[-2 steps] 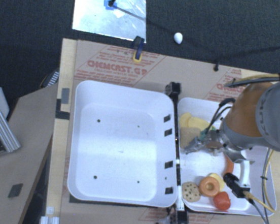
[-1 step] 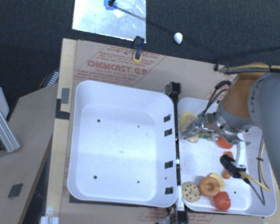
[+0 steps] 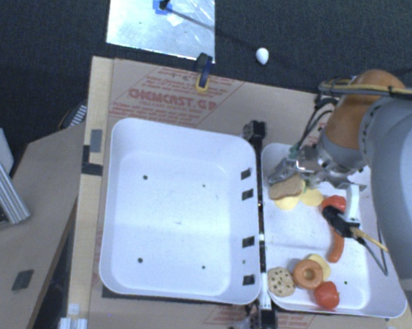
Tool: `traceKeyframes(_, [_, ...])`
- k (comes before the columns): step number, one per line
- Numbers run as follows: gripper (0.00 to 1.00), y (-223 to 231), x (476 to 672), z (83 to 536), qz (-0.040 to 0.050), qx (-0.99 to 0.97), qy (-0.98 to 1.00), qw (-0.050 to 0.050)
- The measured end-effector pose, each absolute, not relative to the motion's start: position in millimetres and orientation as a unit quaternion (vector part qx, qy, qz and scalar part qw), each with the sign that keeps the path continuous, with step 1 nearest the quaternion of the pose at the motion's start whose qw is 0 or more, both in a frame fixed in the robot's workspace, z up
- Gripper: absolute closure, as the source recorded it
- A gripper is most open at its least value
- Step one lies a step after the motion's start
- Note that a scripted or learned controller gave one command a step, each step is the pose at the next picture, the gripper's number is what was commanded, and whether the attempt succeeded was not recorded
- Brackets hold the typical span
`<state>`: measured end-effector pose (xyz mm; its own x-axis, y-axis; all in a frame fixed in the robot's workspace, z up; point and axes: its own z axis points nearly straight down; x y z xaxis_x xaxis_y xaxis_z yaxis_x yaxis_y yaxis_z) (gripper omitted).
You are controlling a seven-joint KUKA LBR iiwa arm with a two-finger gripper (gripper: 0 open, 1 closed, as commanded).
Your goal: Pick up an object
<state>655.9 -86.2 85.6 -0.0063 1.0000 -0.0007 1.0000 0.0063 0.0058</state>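
My gripper [image 3: 291, 170] hangs over the upper left part of the right bin [image 3: 377, 292]. Directly under it, touching or nearly touching, lies a brown bread-like piece [image 3: 286, 187]. A pale yellow piece [image 3: 287, 203] sits just below the bread, and another yellow piece [image 3: 311, 197] lies to its right. Whether the bread is held is hidden by the gripper body.
The right bin also holds a red piece [image 3: 333, 203], an orange-red sausage [image 3: 335, 249], a donut [image 3: 308, 273], a cookie [image 3: 279, 282] and a red tomato [image 3: 327, 295]. The left bin [image 3: 177, 209] lies beside it, behind a divider with black clips [image 3: 248, 242].
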Motion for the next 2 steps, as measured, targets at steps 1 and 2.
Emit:
traceKeyframes(1, [1.00,-86.7,655.2,97.2,0.0014,0.704,0.710,0.003])
traceKeyframes(2, [0.00,-86.5,654.9,96.5,0.0011,0.704,0.711,0.003])
